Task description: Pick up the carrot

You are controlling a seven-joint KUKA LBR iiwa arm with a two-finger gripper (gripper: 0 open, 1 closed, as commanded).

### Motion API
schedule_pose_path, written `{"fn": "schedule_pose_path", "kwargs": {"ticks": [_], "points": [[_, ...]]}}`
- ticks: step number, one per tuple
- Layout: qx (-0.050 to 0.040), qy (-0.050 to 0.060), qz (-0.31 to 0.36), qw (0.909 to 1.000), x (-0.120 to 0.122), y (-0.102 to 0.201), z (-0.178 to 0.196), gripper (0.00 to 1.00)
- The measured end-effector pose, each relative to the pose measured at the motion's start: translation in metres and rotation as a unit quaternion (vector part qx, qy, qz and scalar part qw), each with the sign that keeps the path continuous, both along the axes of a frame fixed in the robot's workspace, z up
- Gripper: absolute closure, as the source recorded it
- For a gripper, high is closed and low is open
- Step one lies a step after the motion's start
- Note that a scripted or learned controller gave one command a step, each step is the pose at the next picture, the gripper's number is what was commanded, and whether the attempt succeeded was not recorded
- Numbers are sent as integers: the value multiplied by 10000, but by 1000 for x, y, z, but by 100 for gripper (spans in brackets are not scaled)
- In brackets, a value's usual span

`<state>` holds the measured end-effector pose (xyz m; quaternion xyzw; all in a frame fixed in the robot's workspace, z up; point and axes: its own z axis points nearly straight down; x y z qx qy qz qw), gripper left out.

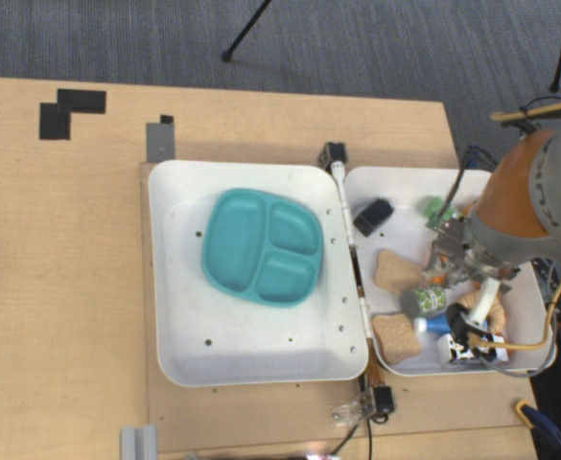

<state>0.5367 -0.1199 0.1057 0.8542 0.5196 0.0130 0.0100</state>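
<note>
Two shallow white bins sit side by side on my pale wooden surface (69, 286). The left bin (179, 353) holds a smooth teal plate (261, 245) with three compartments. The right bin (400, 185) is crowded: a black block (372, 216), two tan, rough-looking bread slices (395, 335), a green piece (428, 301). I see the arm's fingers (442, 266) lowered into this clutter, but I cannot tell how they are set. The carrot (437, 279) shows as a small orange sliver just below them, mostly hidden.
</note>
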Motion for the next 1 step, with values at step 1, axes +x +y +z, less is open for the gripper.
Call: {"fn": "schedule_pose_path", "kwargs": {"ticks": [1], "points": [[52, 101, 206, 9997, 83, 106, 84, 100]]}}
